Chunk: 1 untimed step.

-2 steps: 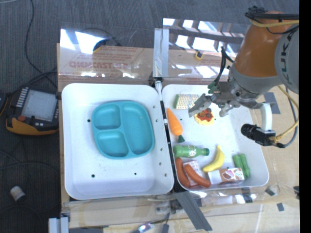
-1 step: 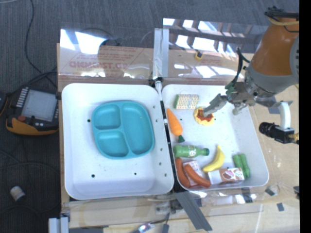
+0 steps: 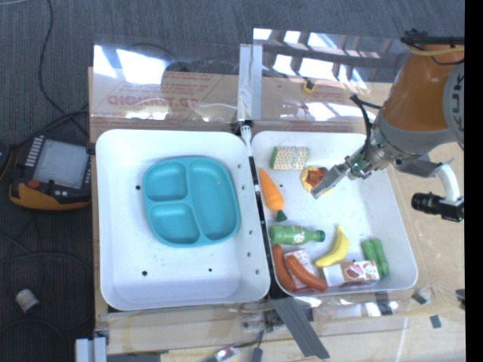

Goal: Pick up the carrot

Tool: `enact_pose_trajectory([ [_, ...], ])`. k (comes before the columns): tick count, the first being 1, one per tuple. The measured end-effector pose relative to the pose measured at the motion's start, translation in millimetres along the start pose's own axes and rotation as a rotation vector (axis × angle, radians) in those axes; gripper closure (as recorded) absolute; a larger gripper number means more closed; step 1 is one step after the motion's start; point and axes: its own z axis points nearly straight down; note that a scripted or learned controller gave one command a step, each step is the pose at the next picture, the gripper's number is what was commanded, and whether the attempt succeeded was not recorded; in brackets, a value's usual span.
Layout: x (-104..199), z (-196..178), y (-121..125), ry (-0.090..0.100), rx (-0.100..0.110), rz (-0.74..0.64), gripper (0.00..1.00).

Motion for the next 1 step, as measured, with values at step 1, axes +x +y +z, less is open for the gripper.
enact_pose_trajectory([
  [1,31.5,4.6,-82.2,0.001,0.0,-0.052,0.0],
])
